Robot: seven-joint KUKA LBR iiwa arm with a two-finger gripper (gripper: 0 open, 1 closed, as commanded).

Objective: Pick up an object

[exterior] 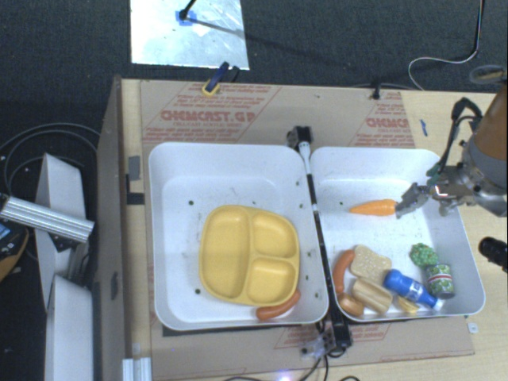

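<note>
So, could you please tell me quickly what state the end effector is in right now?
End effector: beside the carrot's right end in the right bin; open or closed cannot be told, and no grasp is visible.

cardboard sheet (262,109) under bins | foil square (189,21) on dark floor | cables (32,153) left

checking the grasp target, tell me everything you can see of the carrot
The carrot is a small orange toy, smooth and plastic-looking, tapering to a point at its left end. It lies flat and roughly level on the floor of the right bin, in its upper half, apart from the other food. The gripper sits right at its thick right end.
</note>
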